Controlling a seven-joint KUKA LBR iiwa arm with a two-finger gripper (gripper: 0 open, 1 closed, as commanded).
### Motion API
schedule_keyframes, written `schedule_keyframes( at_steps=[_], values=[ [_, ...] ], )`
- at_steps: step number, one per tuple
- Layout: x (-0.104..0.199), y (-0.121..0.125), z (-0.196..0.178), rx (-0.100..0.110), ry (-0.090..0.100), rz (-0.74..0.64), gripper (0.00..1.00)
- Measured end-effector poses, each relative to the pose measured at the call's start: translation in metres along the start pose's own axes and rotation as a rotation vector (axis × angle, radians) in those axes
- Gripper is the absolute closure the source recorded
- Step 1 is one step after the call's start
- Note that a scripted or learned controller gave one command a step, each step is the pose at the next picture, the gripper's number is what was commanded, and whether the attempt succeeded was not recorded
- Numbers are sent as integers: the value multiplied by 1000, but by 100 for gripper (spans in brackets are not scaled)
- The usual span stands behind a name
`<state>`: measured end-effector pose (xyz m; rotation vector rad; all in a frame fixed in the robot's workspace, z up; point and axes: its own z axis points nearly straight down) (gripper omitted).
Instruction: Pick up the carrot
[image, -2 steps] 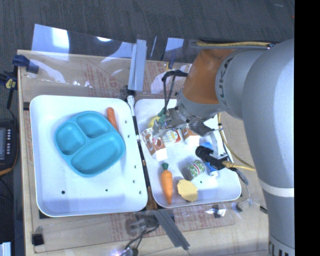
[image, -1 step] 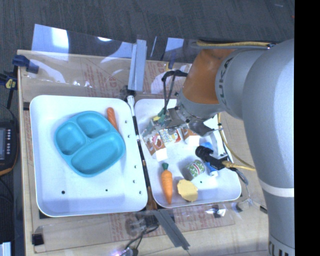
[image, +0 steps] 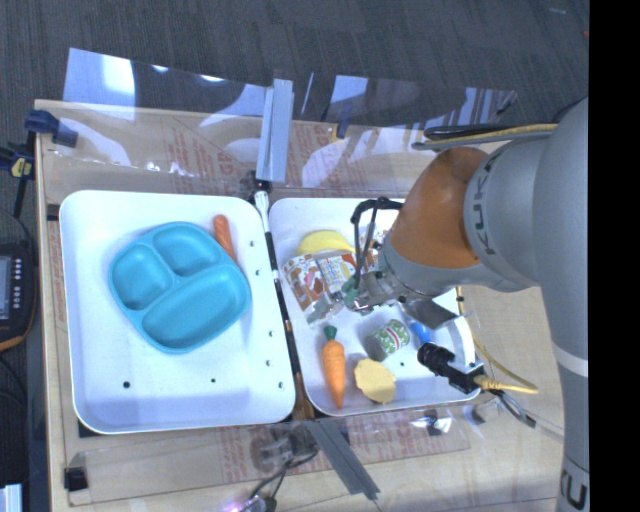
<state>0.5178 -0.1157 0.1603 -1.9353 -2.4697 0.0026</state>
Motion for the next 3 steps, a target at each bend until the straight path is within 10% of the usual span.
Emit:
schedule_keyframes(
  at_steps=[1, 2, 3],
  values=[
    [-6, -31, 70, 1, 1, 21, 0],
    [-6, -31, 61, 1, 2, 17, 100],
    [16, -37, -61, -4, -2, -79, 100]
  ],
)
